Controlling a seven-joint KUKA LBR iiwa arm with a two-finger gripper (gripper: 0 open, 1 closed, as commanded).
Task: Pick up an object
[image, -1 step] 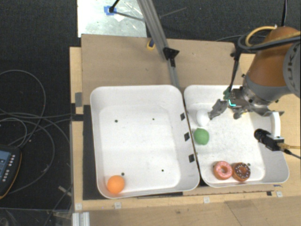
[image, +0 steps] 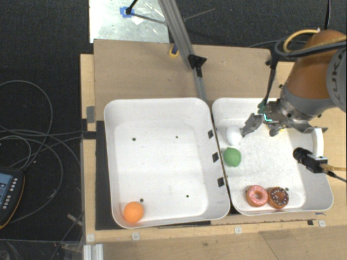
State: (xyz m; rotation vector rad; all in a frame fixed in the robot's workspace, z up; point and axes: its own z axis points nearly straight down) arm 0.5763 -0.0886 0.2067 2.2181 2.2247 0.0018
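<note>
Camera view, looking down on both bins. You have the gripper (image: 256, 123) hanging over the upper part of the right bin (image: 325, 196), the arm reaching in from the right. At this angle you cannot tell whether the claw is spread or pressed together, and nothing shows between its tips, so do not record a grasp.

The nearest candidates lie to the claw's left and below it in this view. A white ball (image: 233, 135) sits close to the right bin's left wall, just beside the claw tip; whether they touch cannot be judged from here. A green ball (image: 232, 157) rests just below the white one, near it, a little farther from the claw. Both are round, so no long axis governs the approach.

A pink donut (image: 257, 195) and a chocolate donut (image: 278, 197) lie side by side, touching or nearly so, at the bin's lower edge, well apart from the claw. An orange ball (image: 133, 212) sits in the lower left corner of the left bin (image: 162, 110), farthest off.

In my judgement, the white ball is the likely target; the coming move calls for a short shift left and a descent.
</note>
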